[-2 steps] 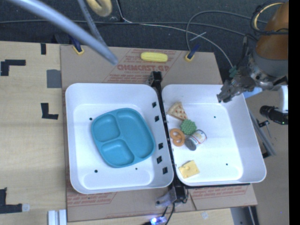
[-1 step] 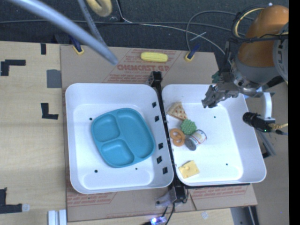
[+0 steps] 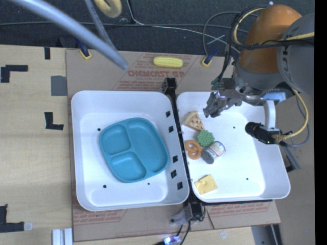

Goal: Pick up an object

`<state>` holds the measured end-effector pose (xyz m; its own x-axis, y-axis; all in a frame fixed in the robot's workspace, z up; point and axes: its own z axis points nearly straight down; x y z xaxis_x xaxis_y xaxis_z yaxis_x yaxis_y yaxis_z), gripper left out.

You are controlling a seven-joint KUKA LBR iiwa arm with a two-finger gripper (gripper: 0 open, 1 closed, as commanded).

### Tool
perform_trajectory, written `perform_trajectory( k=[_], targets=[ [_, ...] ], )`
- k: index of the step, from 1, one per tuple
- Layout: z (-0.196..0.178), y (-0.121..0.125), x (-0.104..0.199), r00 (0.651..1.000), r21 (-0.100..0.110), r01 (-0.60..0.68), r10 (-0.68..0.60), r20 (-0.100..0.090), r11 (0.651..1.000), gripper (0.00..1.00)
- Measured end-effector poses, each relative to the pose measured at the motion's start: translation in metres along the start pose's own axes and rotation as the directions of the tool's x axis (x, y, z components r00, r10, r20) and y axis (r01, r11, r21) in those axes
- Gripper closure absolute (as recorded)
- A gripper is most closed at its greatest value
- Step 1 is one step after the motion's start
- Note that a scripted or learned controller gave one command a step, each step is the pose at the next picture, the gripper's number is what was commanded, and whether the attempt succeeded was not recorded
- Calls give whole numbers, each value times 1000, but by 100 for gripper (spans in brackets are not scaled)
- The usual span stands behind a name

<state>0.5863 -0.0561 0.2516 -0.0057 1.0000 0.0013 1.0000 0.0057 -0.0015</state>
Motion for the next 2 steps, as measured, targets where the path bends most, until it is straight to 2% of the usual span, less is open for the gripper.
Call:
perform_trajectory(
  k=[2],
  targets=[
    [22, -3, 102, 1000, 2, 0, 0, 1, 1000, 100]
  ],
)
